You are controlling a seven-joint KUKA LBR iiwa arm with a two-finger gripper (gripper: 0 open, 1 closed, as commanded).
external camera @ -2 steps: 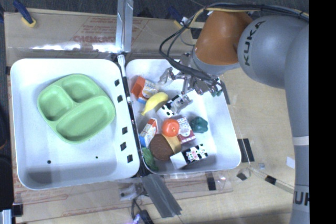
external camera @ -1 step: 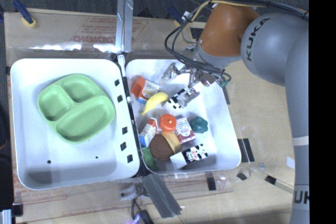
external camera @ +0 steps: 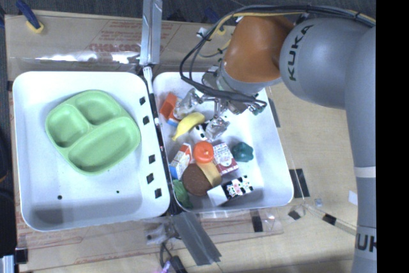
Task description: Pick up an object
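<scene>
The right bin (external camera: 268, 156) holds a pile of toy food. A yellow banana (external camera: 187, 124) lies near its upper left, beside an orange piece (external camera: 168, 105). Below them sit an orange-red ball (external camera: 203, 151), a pink small carton (external camera: 222, 157), a teal lump (external camera: 243, 151), a brown round piece (external camera: 197, 180) and a cow-patterned box (external camera: 235, 188). My gripper (external camera: 206, 113) hangs low over the upper part of this bin, just above and right of the banana. Its fingers stand apart, one finger (external camera: 192, 101) near the orange piece and the other by the banana's right end. Nothing sits between them.
In the left bin (external camera: 32, 188) lies a green divided plate (external camera: 94, 130). A metal divider (external camera: 152, 29) runs between the bins. Another small carton (external camera: 181, 160) and a green piece (external camera: 181, 194) lie against the right bin's left wall. The arm's grey body (external camera: 332, 41) covers the bench's upper right.
</scene>
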